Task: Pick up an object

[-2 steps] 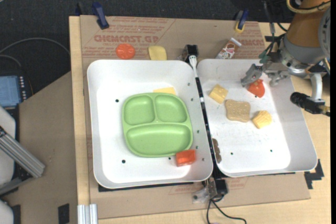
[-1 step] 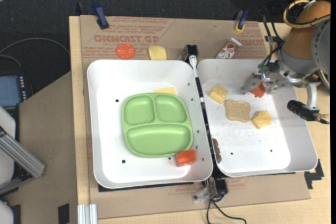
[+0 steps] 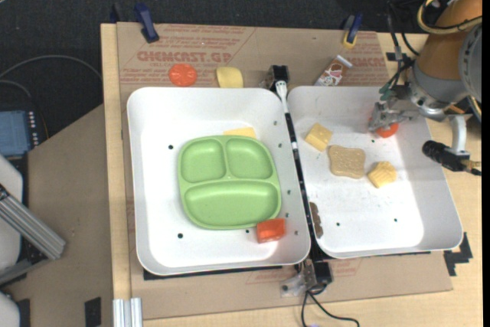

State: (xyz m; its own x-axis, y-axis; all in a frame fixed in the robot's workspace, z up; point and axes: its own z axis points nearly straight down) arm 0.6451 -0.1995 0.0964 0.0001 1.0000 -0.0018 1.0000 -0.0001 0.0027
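My gripper (image 3: 383, 121) reaches into the far right part of the right bin (image 3: 429, 230), right over a small red-orange object (image 3: 389, 131) that peeks out beneath it. In that same bin lie a yellow cheese-like wedge (image 3: 318, 137), a tan toast slice (image 3: 346, 161) and a yellow block (image 3: 383, 174). The left bin (image 3: 149, 188) holds a green divided plate (image 3: 228, 181), a pale yellow piece (image 3: 240, 132) at its far edge and an orange-red block (image 3: 270, 230) at its near edge.
On the cardboard behind the bins lie an orange disc (image 3: 182, 74), a yellow piece (image 3: 229, 76) and a small wrapped packet (image 3: 331, 73). Blue clamps (image 3: 145, 21) hold the far edge. A black clip (image 3: 279, 77) sits between the bins.
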